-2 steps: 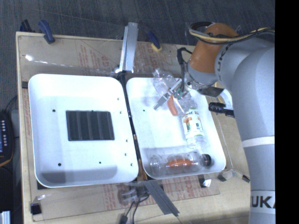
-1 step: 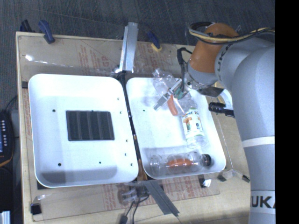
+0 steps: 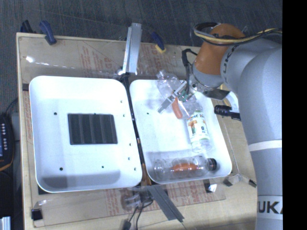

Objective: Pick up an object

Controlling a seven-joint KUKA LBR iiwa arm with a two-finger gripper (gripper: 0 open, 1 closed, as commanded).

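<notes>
The gripper [image 3: 173, 99] hovers over the orange marker [image 3: 177, 109] (light, stiff, slippery); grasp mid-barrel; finger state unclear.

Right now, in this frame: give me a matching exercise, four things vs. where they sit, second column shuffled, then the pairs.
Things
1. dark ribbed pad
2. clear bottle lying on its side
3. white labelled bottle
4. gripper

Places
A. along the near wall of the right bin
B. upper part of the right bin, over crumpled clear plastic
C. middle of the left bin
D. by the right wall of the right bin, lengthwise

Pairs: 1-C, 2-A, 3-D, 4-B
</notes>
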